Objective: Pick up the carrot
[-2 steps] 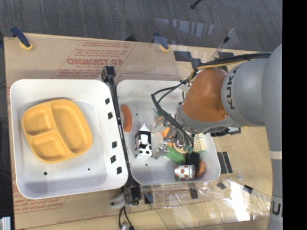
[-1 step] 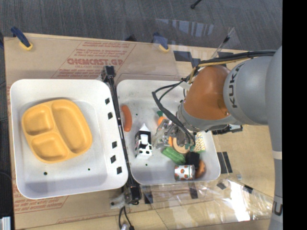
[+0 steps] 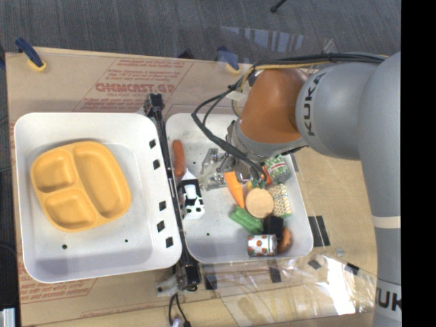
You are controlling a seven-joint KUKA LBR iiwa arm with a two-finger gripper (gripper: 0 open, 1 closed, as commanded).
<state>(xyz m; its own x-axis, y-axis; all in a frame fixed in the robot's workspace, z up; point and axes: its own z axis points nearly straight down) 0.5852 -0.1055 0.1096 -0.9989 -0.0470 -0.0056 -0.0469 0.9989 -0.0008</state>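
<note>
Near the middle of the right bin (image 3: 204, 247) lay the carrot (image 3: 236, 189), its orange body slanting down toward the lower right, its upper end just beneath the gripper (image 3: 219, 171). That tool hung over the bin's upper centre under the arm's orange band (image 3: 271, 107); whether its metal parts were apart or together could not be told from above, and nothing could be seen clamped in it, though it stood very close to the carrot's top. Against the carrot's lower end sat a tan disc (image 3: 259, 202), with a green piece (image 3: 243, 219) just below and a patterned can (image 3: 261, 245) near the bin's front wall. A hot dog (image 3: 178, 157) lay along the left wall, a black-and-white cow toy (image 3: 192, 200) below it. More small items crowded the right side, too tangled to name. Beside it, touching along a black-clipped seam, the left bin (image 3: 41, 257) held a yellow divided tray (image 3: 80, 183). Both bins rested on a cardboard sheet (image 3: 102, 80) with red print, clamped at its far edge, over dark grey carpet (image 3: 136, 12).
</note>
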